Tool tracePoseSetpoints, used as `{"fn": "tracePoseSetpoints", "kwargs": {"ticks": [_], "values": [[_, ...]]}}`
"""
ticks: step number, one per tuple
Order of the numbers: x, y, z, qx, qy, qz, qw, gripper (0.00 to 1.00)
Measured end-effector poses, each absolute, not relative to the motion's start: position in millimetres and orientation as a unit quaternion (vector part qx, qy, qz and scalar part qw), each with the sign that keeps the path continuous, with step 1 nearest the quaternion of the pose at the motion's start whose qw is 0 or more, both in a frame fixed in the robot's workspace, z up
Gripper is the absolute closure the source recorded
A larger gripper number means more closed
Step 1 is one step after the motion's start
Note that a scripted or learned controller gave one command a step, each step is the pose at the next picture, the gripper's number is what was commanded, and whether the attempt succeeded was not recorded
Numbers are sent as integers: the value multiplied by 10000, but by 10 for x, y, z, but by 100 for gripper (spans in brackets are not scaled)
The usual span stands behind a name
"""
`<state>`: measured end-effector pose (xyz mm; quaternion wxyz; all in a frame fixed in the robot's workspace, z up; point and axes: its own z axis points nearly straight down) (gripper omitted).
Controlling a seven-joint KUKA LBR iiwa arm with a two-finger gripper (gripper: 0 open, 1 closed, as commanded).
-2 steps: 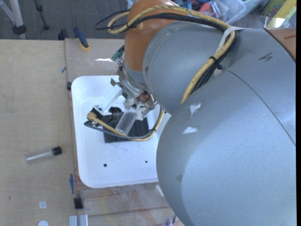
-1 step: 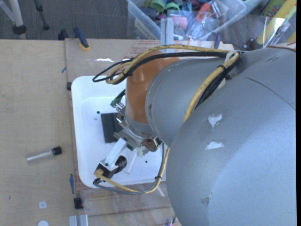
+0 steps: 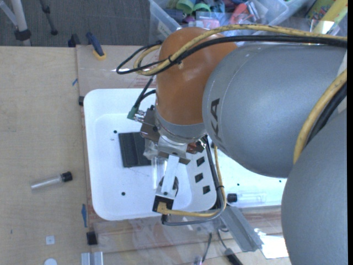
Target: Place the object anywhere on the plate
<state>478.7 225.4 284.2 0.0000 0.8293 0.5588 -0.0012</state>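
This is a robotics lab or test workshop. A grey industrial arm (image 3: 265, 109) with an orange band and loose yellow and black cables (image 3: 165, 59) reaches over a shallow white bin (image 3: 105, 148) set on a plywood tabletop (image 3: 33, 120). Clear plastic tubs (image 3: 220, 7) crammed with bright toys stand behind, and tripod legs (image 3: 16, 10) rest on grey carpet.
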Motion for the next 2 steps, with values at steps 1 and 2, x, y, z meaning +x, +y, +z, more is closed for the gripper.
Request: {"fn": "tracePoseSetpoints", "kwargs": {"ticks": [1,2], "values": [[5198,2023,3593,7465,6654,-7,2,100],[5364,2247,2610,8490,5284,-30,-8,100]]}}
